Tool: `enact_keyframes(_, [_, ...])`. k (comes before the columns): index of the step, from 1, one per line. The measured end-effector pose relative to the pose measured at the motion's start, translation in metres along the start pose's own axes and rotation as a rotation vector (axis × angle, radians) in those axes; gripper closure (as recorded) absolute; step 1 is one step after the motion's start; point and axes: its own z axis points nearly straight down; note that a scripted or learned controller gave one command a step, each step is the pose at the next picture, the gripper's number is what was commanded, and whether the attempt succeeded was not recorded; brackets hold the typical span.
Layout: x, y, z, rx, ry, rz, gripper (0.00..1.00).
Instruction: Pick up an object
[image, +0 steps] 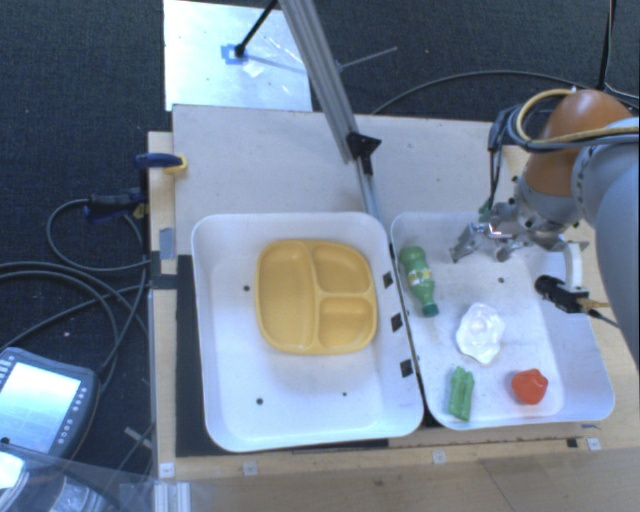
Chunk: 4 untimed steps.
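Two white bins (300, 425) lie on the bench, and my pincer (484, 243) hangs spread, pinching nothing, near the right bin's back edge, beside the green bottle (418, 279).

Lying under everything, dark carpet (80, 90). Standing on it, a pale bench (270, 160). Trailing across the carpet at left, black cables (70, 280). Resting at lower left, a pendant (35, 400) with lit screen. Clamping the bench's left edge, a blue clamp (160, 160). Leaning overhead, a grey pole (325, 75).

Arm (600, 170) and pendant (35, 400) cut by edges.
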Motion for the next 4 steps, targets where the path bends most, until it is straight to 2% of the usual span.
enact_keyframes(1, [-0.001, 0.002, -0.015, -0.007, -0.003, -0.002, 1.00])
enact_keyframes(2, [-0.003, 0.005, -0.060, -0.008, -0.001, 0.001, 1.00])
enact_keyframes(3, [0.000, 0.007, -0.125, -0.011, -0.001, 0.001, 1.00])
enact_keyframes(4, [0.000, 0.009, -0.137, -0.006, 0.000, 0.001, 1.00])
